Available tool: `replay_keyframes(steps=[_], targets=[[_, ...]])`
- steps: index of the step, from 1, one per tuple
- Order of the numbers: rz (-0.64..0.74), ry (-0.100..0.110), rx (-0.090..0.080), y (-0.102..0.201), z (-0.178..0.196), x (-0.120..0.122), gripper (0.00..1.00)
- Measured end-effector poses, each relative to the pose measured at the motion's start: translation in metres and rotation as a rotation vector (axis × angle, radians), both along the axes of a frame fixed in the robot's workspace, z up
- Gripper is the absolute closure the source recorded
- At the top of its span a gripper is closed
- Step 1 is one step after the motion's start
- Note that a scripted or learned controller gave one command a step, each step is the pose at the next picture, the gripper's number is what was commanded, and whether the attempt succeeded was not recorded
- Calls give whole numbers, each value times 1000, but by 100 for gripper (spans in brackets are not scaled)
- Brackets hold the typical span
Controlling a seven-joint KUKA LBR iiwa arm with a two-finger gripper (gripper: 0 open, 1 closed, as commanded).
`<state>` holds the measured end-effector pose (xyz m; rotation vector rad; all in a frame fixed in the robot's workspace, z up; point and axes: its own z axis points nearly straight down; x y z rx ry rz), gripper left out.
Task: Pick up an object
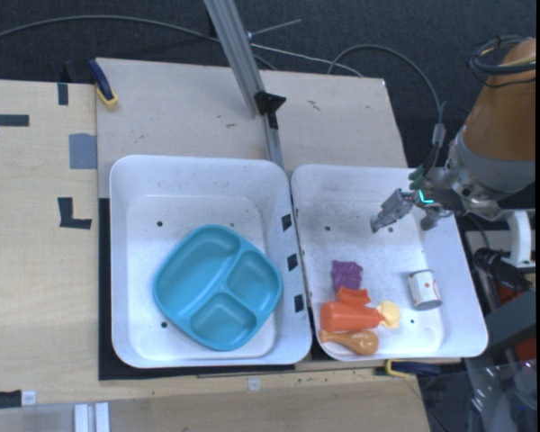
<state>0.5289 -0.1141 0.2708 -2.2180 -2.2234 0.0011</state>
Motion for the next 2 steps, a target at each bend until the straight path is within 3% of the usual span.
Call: replay_keyframes(steps=[2], targets=[[-1, 8, 1, 16, -115, -1, 0]])
